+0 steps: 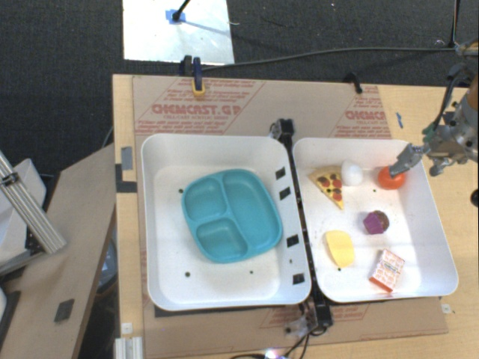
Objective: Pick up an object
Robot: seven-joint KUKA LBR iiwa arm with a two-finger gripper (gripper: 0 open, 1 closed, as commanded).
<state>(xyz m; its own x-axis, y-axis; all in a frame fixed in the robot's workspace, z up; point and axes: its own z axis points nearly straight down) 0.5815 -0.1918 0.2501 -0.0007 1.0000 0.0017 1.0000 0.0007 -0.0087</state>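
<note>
Clearly your likeliest target is the orange ball at the upper right of the right bin, since the gripper sits at its upper edge; you cannot tell from this view whether it touches or how its fingers stand. Judge the ball as light, smooth and round, so it may roll or squirt out of a pinch; take it across its widest part, low and centred, with the wall close behind. To its left lie a white ball and a pizza slice, flat and hard to get under. Below sits a purple piece, then a yellow piece and a red packet toward the lower right, thin and probably slippery. Left of all this, the left bin holds a teal tray.
</note>
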